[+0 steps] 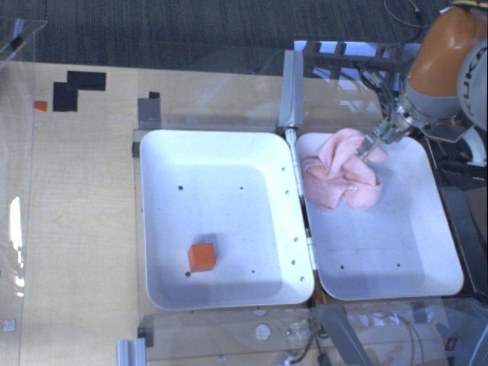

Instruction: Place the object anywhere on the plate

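Observation:
A crumpled pink cloth (341,175) lies in the upper left part of the right bin (396,258). My gripper (374,145) reaches down from the upper right, and its tip meets the cloth's upper right edge. A fold of the cloth rises toward the tip. The tip is small and partly sunk in the fabric. A small orange cube (202,257) rests on the floor of the left bin (221,166), toward its front left, far from the gripper.
The two bins meet along a metal divider (299,204) with a raised rim. The grey arm with its orange band (446,40) hangs over the right bin's back right corner. Cables and a metal frame (343,56) sit behind the bins.

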Robot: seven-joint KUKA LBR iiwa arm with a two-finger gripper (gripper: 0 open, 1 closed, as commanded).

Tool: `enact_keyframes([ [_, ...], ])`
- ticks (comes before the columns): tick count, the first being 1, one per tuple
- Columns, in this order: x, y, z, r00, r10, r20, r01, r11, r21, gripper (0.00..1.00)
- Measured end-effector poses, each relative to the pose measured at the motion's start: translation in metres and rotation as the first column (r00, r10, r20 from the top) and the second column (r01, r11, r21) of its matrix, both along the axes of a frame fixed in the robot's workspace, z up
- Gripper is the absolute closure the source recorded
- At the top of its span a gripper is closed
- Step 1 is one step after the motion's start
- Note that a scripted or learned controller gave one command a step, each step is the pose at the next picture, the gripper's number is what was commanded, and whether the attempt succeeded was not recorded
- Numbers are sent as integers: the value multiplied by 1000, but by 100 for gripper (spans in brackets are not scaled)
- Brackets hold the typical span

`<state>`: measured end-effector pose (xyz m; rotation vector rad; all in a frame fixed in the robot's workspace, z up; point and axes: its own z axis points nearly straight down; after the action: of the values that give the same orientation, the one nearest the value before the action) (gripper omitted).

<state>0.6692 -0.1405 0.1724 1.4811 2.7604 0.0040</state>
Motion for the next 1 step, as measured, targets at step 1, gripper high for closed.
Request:
enact_keyframes([
  [1,3,1,53,1000,7,3,-7,1000,0,100],
])
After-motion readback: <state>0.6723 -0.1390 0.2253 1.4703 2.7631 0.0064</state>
